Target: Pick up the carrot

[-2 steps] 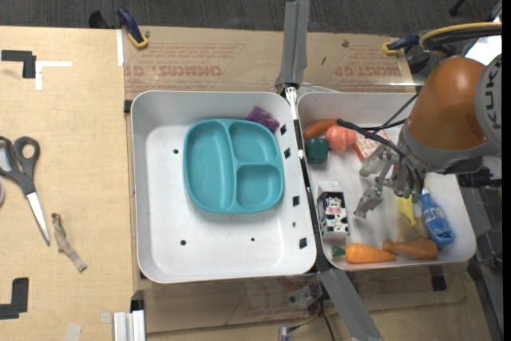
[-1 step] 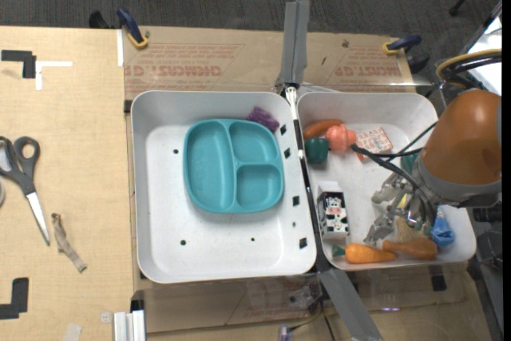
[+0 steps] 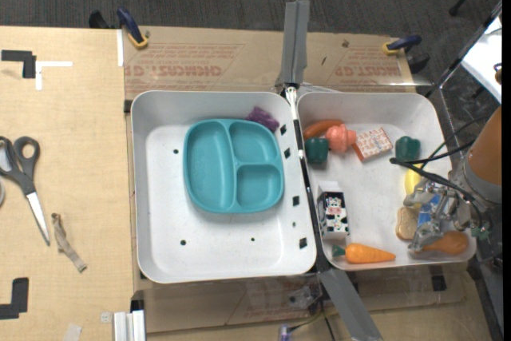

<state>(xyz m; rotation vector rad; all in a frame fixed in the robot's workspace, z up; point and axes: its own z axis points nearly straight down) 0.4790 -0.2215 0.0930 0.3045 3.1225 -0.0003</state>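
Observation:
The carrot (image 3: pixel 370 254) is orange with a small green top at its left end. It lies flat along the front wall of the right bin (image 3: pixel 375 100). My gripper (image 3: pixel 427 224) hangs low over the right end of that bin, to the right of the carrot and apart from it. It hovers above a tan round item (image 3: pixel 408 224) and an orange item (image 3: pixel 448 244). Wires and metal parts clutter the wrist.
The right bin also holds a small milk carton (image 3: pixel 333 213), a red-orange piece (image 3: pixel 322 128), a pink piece (image 3: pixel 342 138), two green pieces (image 3: pixel 317 150) (image 3: pixel 407 146), a patterned box (image 3: pixel 373 144) and a yellow item (image 3: pixel 413 180). A teal divided plate (image 3: pixel 235 166) and a purple piece (image 3: pixel 263 117) sit in the left bin (image 3: pixel 152 196). Scissors (image 3: pixel 28 180) lie far left.

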